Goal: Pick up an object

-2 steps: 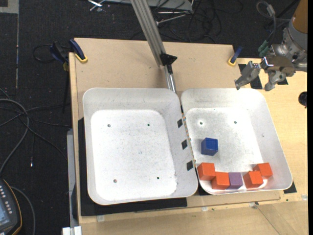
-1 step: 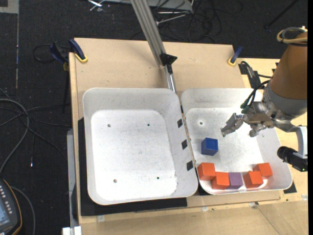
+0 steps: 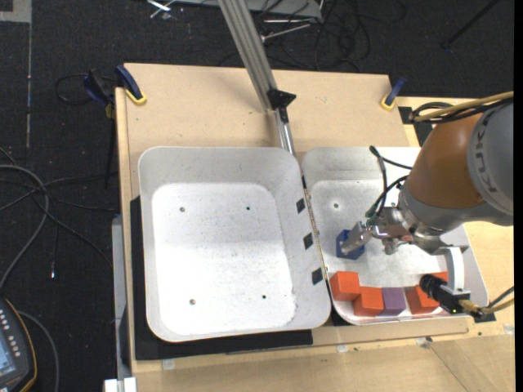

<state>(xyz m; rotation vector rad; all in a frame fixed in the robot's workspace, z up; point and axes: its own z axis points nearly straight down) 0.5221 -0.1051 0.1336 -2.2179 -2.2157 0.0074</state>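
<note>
Camera view from above: the gripper (image 3: 365, 237) hangs over the right bin (image 3: 343, 166), its fingers clenched on a small blue block (image 3: 351, 244). The block looks light, rigid and smooth, best pinched across flat opposite faces. Orange blocks (image 3: 356, 291) lie just below it.

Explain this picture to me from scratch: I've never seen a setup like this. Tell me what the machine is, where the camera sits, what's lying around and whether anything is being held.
This is one camera fixed above a wooden bench, looking down at a slant. Two shallow white bins sit side by side: the left bin and the right bin.

The big grey and orange shape on the right is a robot arm, moved by a program. Its gripper reaches down into the right bin, right beside a small blue object. I cannot tell whether it holds it.

Along that bin's near edge lie orange blocks and a purple block. Clamps hold the bench corners.
</note>
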